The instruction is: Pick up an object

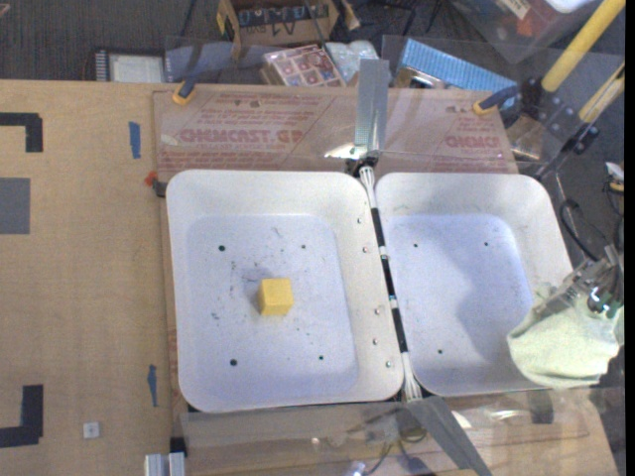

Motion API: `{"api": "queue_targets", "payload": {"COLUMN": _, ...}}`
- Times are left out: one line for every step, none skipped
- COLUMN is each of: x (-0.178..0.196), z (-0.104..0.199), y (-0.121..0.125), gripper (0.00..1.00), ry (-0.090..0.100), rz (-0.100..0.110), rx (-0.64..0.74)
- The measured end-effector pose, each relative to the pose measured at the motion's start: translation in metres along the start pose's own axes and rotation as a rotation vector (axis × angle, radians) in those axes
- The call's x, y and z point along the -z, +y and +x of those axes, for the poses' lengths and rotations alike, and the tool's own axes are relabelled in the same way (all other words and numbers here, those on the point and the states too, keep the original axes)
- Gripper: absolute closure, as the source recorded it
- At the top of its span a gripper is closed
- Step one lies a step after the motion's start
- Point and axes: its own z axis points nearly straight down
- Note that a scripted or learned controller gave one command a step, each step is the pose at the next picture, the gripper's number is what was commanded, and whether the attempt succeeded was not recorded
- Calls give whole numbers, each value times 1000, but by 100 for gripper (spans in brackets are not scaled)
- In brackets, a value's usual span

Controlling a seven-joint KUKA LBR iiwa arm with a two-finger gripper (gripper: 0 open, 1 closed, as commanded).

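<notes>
A small yellow cube (276,297) lies near the middle of the left bin (189,266). A pale green cloth (561,350) drapes over the right bin's (446,266) lower right corner and rim. Its upper edge rises to a peak toward my gripper (593,294). The gripper shows as small metallic parts at the view's right edge, directly above the cloth and touching or nearly touching its peak. The cloth and the frame edge hide how the gripper meets it.
A metal divider (382,266) runs between the two bins. A clear plastic sheet (298,132) lies behind them on the wooden bench. Clutter, cables and a yellow-handled tool (585,33) sit at the back right.
</notes>
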Motion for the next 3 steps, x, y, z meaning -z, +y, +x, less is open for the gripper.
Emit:
{"api": "queue_targets", "payload": {"x": 89, "z": -1, "y": 1, "gripper": 100, "ry": 0, "rz": 0, "rx": 216}}
{"api": "queue_targets", "payload": {"x": 70, "z": 0, "y": 0, "gripper": 100, "ry": 4, "rz": 1, "rx": 155}}
{"api": "queue_targets", "payload": {"x": 95, "z": -1, "y": 0, "gripper": 100, "ry": -1, "rz": 0, "rx": 152}}
